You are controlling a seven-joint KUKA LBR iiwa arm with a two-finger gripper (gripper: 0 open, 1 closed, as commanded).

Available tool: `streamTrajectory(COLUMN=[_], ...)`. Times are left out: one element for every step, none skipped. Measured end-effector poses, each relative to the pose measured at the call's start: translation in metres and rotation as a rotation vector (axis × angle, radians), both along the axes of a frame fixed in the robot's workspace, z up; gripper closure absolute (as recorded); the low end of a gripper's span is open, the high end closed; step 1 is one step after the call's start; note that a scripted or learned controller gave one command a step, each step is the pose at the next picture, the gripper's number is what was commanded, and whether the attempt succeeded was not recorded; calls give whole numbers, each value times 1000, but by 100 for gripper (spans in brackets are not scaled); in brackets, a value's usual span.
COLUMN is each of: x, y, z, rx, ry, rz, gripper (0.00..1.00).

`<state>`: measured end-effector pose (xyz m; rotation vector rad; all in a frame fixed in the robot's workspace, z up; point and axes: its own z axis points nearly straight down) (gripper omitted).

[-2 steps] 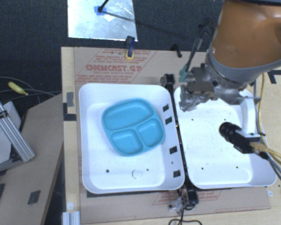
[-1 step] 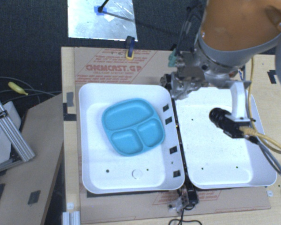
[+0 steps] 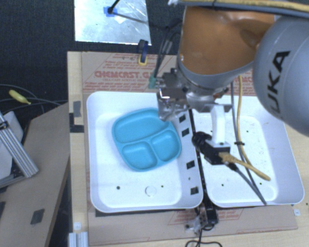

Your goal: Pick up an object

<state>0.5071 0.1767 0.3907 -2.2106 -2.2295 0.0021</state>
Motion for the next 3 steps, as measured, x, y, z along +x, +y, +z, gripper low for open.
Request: streamTrajectory(x=[-22,-20,-20], y=[-62,-58,-57], z=[-51,-48,-37], rx=[-3,0,1], ry=[2,-4,-6], rz=[-14,-7,-4], gripper=[100,0,100])
